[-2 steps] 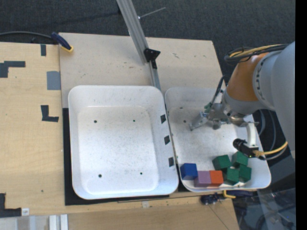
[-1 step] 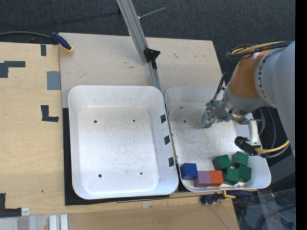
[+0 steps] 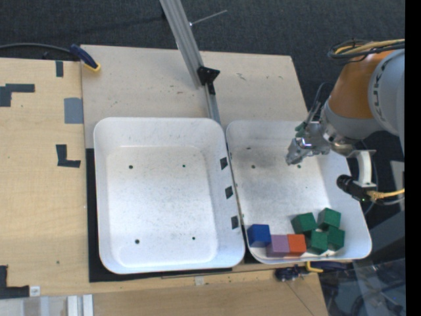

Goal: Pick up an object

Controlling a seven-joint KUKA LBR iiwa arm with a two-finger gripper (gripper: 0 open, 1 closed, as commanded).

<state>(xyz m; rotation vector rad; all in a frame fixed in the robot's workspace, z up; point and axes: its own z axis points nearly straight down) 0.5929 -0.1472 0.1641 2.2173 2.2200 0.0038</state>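
Several small blocks lie along the near edge of the right bin (image 3: 276,176): a blue block (image 3: 259,234), a purple block (image 3: 280,244), an orange block (image 3: 297,243) and a cluster of green blocks (image 3: 319,230). My gripper (image 3: 295,155) hangs over the far right part of that bin, well away from the blocks. I see nothing between its fingers.
The left bin (image 3: 161,193) stands beside the right one. A slanted metal pole (image 3: 187,41) with a black clamp rises behind the bins. The arm's orange band (image 3: 355,91) and cables sit at the right edge. A blue-and-yellow clamp (image 3: 85,56) lies on the bench's far left.
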